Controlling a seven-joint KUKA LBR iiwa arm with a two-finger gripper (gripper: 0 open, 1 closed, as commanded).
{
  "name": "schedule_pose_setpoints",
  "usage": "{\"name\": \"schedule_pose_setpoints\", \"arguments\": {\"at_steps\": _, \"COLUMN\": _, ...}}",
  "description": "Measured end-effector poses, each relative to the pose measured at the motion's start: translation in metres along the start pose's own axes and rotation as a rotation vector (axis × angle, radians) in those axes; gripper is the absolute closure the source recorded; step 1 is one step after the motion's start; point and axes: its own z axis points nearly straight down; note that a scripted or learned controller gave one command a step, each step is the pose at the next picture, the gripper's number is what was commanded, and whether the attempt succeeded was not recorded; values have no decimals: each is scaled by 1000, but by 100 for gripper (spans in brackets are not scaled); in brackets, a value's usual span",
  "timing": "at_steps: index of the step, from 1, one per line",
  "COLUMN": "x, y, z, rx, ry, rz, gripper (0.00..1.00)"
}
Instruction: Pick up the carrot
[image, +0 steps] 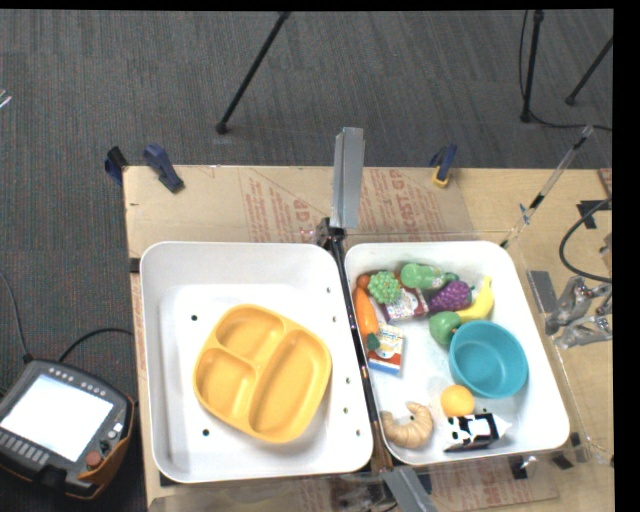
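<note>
1. Carrot (366, 312): orange, lying lengthwise against the left wall of the right bin (535, 300), near its far end. A green bumpy vegetable (384, 286) is sitting just beyond its tip, and a small printed carton (386, 350) is lying just beside its near end. I cannot tell where it lies relative to the pincer.
2. Right bin, other contents: a green pepper-like piece (420, 274), purple grapes (452, 295) and a banana (481, 300) are crowding the far end. A green round fruit (443, 325) is touching the rim of a teal bowl (488, 362), which is standing upright. A yellow-orange ball fruit (457, 400), a croissant (409, 425) and a black-and-white carton (472, 430) are lying at the near end.
3. Left bin (180, 270): a yellow divided plate (263, 372) is lying flat in the middle.
4. Pincer: I cannot tell how far open it is, nor whether it is holding or touching anything.
</note>
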Motion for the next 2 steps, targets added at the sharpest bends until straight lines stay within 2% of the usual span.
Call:
{"name": "schedule_pose_setpoints", "arguments": {"at_steps": 1, "x": 0, "y": 2, "z": 4, "rx": -7, "ry": 7, "rz": -2, "gripper": 0}}
{"name": "schedule_pose_setpoints", "arguments": {"at_steps": 2, "x": 7, "y": 11, "z": 147, "rx": -18, "ry": 21, "rz": -45, "gripper": 0}}
